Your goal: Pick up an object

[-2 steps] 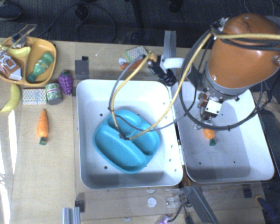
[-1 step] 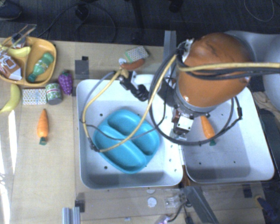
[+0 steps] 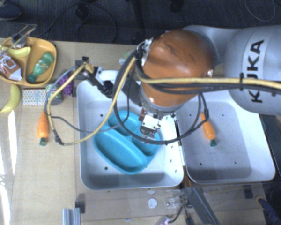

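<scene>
Two blue dish-shaped objects (image 3: 121, 150) lie overlapping in the left bin (image 3: 86, 172), one long and oval, the other behind it toward the bin's middle. My gripper (image 3: 149, 126) hangs below the orange wrist band, right over the upper right part of the blue objects. A small orange carrot (image 3: 209, 130) lies in the right bin (image 3: 243, 163), close to its left wall. The arm's bulk hides the back of both bins.
On the bench to the left lie another carrot (image 3: 42, 127), a banana (image 3: 11, 100) and a yellow bowl (image 3: 35, 62) holding a green bottle. Yellow and black cables (image 3: 79, 125) loop from the arm over the left bin's rim.
</scene>
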Controlling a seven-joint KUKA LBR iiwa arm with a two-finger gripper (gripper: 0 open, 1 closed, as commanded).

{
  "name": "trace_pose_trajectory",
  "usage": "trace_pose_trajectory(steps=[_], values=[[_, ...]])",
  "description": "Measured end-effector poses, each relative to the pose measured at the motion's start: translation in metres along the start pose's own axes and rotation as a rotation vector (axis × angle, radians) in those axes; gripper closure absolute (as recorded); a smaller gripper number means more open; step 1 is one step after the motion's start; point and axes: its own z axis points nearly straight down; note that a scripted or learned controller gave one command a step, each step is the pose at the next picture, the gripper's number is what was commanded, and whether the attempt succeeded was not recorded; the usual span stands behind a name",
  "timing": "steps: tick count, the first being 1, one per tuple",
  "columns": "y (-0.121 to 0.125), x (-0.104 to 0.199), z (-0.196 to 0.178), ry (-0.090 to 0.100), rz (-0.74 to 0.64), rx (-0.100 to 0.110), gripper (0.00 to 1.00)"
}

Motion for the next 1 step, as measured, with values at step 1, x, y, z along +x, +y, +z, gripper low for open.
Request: trace_pose_trajectory(steps=[1], values=[[0.0505, 0.0547, 0.0148, 0.000, -0.157, 0.000, 1.00]])
